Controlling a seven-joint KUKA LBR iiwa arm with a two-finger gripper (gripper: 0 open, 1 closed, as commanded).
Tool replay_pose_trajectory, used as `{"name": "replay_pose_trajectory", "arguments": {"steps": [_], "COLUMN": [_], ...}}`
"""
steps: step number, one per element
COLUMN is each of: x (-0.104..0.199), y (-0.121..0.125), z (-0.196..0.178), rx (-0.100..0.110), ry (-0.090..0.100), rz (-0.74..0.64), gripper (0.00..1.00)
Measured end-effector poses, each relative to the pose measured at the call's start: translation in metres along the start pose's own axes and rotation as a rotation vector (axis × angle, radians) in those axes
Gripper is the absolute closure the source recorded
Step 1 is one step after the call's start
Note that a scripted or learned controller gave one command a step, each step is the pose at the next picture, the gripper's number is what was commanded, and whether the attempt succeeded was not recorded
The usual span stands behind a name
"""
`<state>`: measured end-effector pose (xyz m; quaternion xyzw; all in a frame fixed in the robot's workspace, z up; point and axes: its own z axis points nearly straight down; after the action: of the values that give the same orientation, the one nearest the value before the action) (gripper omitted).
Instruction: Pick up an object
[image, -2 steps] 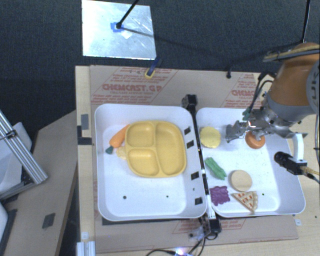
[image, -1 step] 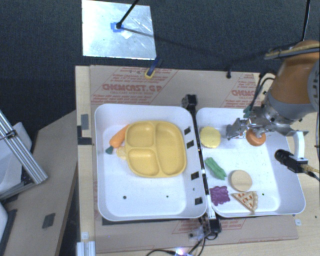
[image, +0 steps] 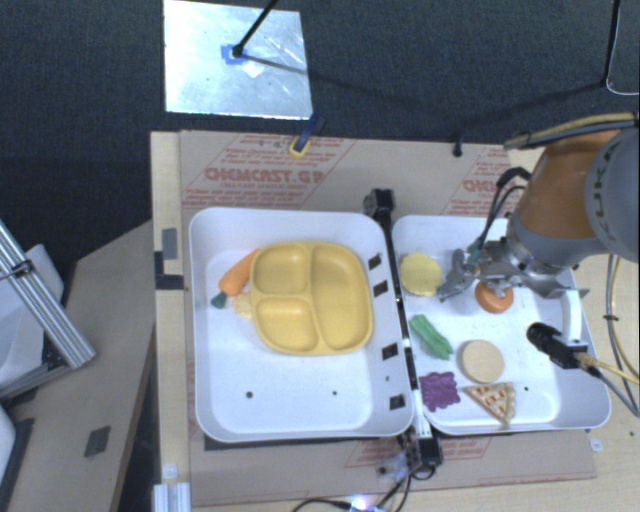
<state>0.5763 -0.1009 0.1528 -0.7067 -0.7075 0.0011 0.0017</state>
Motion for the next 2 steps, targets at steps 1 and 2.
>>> {"name": "replay_pose_trajectory", "arguments": {"steps": [1, 2], "x": [0.0021, 0.0018], "y": [0.0010, 0.0034], "z": [0.0630, 0.0644], "rx": [0.000, -0.008], "ry": [0.000, -0.001], "rz": [0.000, 0.001], "gripper": [0.00, 0.00]}}
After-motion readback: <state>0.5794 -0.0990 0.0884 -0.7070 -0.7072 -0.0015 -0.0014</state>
